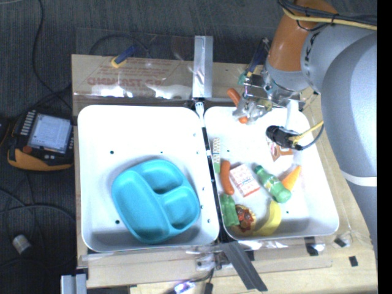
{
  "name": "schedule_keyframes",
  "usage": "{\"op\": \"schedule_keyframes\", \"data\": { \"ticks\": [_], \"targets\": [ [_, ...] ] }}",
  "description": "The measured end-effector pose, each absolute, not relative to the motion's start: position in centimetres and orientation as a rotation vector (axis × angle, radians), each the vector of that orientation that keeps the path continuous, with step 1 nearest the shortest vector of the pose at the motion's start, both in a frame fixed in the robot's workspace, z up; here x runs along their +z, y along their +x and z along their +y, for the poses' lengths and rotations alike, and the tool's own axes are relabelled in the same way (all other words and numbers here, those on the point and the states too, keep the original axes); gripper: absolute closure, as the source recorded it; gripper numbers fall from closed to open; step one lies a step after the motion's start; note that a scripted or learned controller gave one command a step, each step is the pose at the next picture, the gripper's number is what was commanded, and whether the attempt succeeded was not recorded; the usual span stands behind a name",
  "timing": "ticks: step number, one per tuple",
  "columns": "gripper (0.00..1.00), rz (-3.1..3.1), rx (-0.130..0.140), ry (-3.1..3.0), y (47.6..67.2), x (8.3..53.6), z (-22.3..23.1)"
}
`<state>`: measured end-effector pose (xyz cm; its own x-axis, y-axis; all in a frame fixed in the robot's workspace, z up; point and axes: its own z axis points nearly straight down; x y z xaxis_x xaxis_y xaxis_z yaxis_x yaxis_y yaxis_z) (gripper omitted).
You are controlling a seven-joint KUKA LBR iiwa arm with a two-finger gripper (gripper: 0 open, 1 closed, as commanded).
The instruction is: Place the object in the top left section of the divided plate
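Observation:
The blue divided plate (154, 199) lies in the left bin (98, 127), toward its front, with nothing in its three sections. My gripper (251, 108) hangs over the far left corner of the right bin (318, 207), well away from the plate. A small orange-red piece (244, 119) shows just below the gripper, and another orange bit (233, 95) lies beside it at the bin's rim. Whether either one is held is unclear.
The right bin's front half holds a sausage (225, 175), a small red and white box (245, 180), a green bottle (273, 185), a carrot (292, 175), a banana (270, 219), a green item (228, 210) and a dark red item (245, 216). A handheld device (46, 136) lies left of the bench.

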<state>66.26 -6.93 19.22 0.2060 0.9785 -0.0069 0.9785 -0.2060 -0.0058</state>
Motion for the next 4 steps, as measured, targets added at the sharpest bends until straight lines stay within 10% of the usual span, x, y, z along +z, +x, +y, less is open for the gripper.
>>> {"op": "schedule_keyframes", "data": {
  "ticks": [1, 2, 3, 4],
  "targets": [
    [1.00, -2.047, 0.013, -2.382, 66.8, 18.0, -8.7],
    [1.00, -2.130, -0.009, -2.320, 57.0, 10.8, -11.4],
    [1.00, -1.820, -0.060, -2.600, 54.7, 10.1, -10.7],
    [1.00, -1.740, -0.054, -2.655, 50.1, 9.9, -12.0]
  ]
}}
